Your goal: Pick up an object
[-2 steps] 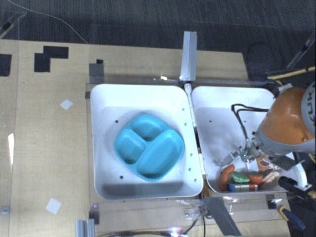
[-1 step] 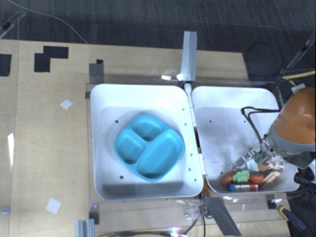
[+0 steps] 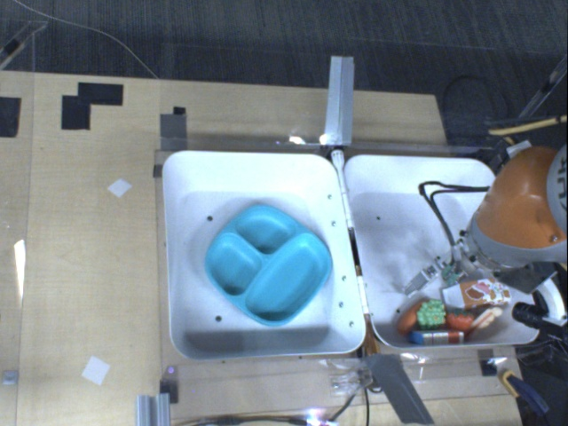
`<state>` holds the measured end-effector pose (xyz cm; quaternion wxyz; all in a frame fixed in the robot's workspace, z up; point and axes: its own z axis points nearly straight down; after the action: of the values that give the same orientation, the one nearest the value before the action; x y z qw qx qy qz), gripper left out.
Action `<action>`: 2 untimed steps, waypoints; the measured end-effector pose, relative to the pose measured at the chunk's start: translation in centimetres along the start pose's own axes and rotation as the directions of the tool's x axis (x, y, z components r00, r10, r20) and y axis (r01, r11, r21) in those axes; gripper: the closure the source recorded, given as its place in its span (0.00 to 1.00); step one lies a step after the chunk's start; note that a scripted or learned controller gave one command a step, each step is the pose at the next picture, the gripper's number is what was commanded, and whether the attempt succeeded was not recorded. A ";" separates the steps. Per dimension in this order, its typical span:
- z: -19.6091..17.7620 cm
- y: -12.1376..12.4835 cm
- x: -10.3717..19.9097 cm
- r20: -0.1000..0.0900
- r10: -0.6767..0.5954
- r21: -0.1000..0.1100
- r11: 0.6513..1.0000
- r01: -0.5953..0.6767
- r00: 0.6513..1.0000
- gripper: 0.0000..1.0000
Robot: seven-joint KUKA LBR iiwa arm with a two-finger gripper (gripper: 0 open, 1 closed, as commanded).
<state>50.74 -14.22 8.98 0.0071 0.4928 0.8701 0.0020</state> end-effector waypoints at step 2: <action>-1.6 2.5 0.4 -0.007 -0.004 0.006 1.000 0.004 1.000 0.00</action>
<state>52.67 -12.60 10.57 0.0025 0.4910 0.8711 0.0012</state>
